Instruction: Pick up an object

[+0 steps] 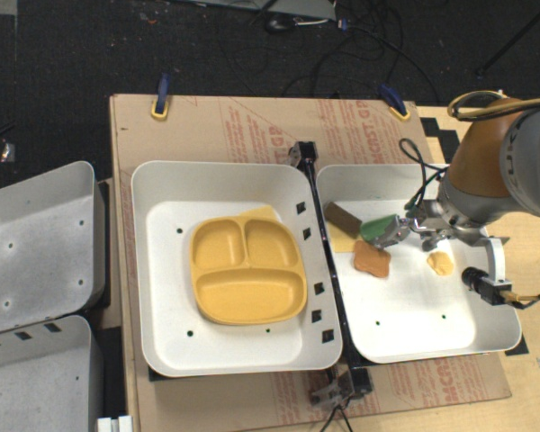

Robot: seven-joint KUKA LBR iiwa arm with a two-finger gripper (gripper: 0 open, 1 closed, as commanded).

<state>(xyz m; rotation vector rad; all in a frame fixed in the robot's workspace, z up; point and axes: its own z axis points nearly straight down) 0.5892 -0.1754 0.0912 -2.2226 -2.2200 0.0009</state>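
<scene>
My claw (403,229) hangs low over the right bin (414,331), near its far left corner, beside a green piece (375,229); whether it grips, I cannot tell. An orange-brown lump (373,259) lies just nearer. A yellow tray (248,270) fills the left bin (162,331).

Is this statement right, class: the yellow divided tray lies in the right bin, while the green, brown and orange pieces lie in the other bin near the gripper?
One slip: the camera view shows the yellow divided tray in the left bin, not the right. The green piece, brown piece and orange piece lie in the right bin, near the gripper.
</scene>
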